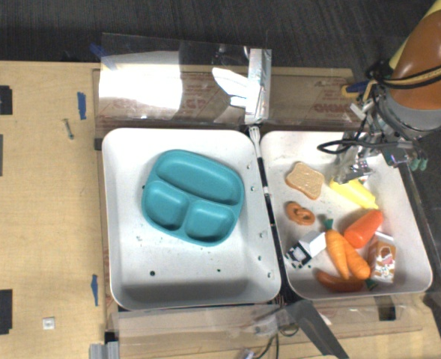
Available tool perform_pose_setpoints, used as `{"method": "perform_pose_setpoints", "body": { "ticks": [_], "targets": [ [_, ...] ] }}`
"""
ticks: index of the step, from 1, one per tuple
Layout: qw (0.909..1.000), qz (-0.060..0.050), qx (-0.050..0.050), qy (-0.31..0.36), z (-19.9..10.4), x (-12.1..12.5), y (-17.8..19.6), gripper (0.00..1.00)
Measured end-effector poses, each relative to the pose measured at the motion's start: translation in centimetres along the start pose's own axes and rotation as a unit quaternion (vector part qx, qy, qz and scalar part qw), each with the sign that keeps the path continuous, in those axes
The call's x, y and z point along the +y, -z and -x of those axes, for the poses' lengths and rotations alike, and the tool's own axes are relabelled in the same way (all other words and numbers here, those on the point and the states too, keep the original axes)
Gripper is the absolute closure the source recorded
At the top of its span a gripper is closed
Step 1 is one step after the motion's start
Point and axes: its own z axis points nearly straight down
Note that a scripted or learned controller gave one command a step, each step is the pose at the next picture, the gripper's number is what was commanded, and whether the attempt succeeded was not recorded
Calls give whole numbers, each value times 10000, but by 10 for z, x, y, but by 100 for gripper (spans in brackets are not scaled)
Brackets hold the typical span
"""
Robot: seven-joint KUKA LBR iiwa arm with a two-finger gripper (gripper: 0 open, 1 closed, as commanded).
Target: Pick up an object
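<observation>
While side by side on the bench, hold different loads: left bin [123, 275] carries a teal divided tray [192, 195] near its centre; right bin [415, 275] carries a bread slice [304, 179] and a pretzel [300, 214] toward its left edge, a yellow piece [353, 193] mid-bin, carrots [344, 251] and a red pepper [364, 226] toward the near right corner, with a small carton [383, 262] beside them. Hangs over the right bin's far right corner: gripper [353, 167], just above the yellow piece, state of jaws impossible to tell.
</observation>
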Motion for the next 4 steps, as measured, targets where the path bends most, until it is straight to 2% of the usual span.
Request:
{"method": "perform_pose_setpoints", "body": {
  "ticks": [1, 2, 3, 4],
  "targets": [
    [9992, 8, 33, -403, 56, 21, 51, 100],
    [9991, 10, 53, -412, 55, 21, 48, 0],
    [9903, 1, 33, -1387, 32, 10, -124, 0],
    [9942, -14, -57, -1075, -22, 5, -126, 0]
  ]
}}
